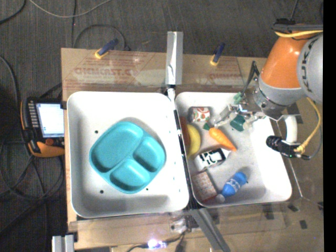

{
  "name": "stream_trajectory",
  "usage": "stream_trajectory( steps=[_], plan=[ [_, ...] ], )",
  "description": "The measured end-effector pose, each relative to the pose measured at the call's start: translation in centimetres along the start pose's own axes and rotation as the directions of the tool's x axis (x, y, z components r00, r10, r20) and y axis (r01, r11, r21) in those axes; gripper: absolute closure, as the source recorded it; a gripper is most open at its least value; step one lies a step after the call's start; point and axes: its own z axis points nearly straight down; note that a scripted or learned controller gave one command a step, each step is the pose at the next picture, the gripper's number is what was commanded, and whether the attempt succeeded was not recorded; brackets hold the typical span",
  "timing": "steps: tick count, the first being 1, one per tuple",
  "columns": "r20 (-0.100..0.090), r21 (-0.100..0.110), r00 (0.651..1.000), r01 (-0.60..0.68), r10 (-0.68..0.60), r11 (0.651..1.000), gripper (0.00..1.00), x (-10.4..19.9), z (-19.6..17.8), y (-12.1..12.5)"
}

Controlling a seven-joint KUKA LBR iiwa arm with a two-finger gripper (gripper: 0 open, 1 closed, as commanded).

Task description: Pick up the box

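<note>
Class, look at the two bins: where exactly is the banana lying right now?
The banana lies in the right bin, against its left wall, just below the small can and left of the carrot.

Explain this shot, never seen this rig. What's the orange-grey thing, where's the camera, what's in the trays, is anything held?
The grey machine with the orange band is a robot arm, reaching in from the picture's right. One fixed camera looks down on the bench at a slant.

Two shallow white bins sit side by side. The left white bin holds a teal plastic tray with three compartments. The right white bin holds the clutter: a yellow banana, an orange carrot, a small white-and-black box, a blue bottle lying down, a brownish flat packet and a small can with a red-and-white label.

The arm's end effector hangs over the upper part of the right bin, near the carrot. Nothing is visibly held in it, and the box lies untouched.
</note>
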Motion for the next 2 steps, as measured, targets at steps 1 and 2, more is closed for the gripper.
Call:
stream_trajectory(
  steps=[1,2],
  plan=[
    [-0.004,-0.03,0.987,-0.159,0.159,0.987,0.0,-0.8,8.4,-7.5],
    [0.016,-0.075,0.987,-0.158,0.16,0.985,0.0,0.7,8.9,-8.3]
  ],
)
